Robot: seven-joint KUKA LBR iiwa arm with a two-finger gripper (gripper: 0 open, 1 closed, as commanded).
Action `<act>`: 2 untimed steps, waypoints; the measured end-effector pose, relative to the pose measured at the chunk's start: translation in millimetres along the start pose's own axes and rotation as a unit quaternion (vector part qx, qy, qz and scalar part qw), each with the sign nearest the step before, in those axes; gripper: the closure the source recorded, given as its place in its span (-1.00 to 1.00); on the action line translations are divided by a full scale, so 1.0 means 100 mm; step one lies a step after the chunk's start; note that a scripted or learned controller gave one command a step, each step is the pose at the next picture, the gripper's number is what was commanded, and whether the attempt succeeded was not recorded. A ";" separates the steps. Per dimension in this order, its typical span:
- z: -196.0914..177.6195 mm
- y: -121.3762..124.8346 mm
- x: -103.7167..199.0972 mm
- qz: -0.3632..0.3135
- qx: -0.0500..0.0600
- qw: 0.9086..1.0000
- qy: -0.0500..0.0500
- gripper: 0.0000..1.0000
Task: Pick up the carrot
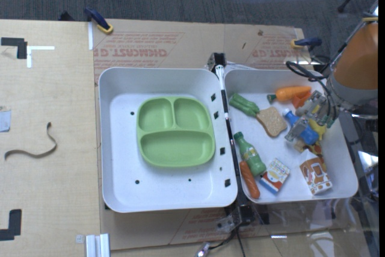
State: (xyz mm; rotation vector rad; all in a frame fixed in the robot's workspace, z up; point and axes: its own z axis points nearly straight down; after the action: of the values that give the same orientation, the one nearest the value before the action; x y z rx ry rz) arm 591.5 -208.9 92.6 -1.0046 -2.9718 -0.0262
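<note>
The carrot (293, 93), orange with a small green top, lies on its side at the back of the right bin (343, 189). My gripper (313, 108) hangs just to the carrot's right and a little nearer the front, over a blue and yellow toy (302, 129). The carrot lies apart from the gripper, touching nothing that I can make out. The grey arm with its orange band (360, 60) reaches in from the right edge.
The right bin also holds a green pickle (243, 104), a bread slice (272, 121), a green bottle (250, 155), a red sausage (249, 181), a small carton (275, 176) and an orange packet (316, 176). A green divided plate (176, 131) sits in the left bin (114, 147).
</note>
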 end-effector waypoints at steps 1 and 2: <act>-0.04 0.44 -0.21 0.113 0.011 0.994 0.004 -1.00; 0.02 0.88 -0.02 0.281 0.012 0.960 -0.004 -1.00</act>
State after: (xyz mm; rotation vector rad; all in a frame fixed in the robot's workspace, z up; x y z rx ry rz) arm 646.0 -140.3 92.2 -1.7969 -2.5655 0.0160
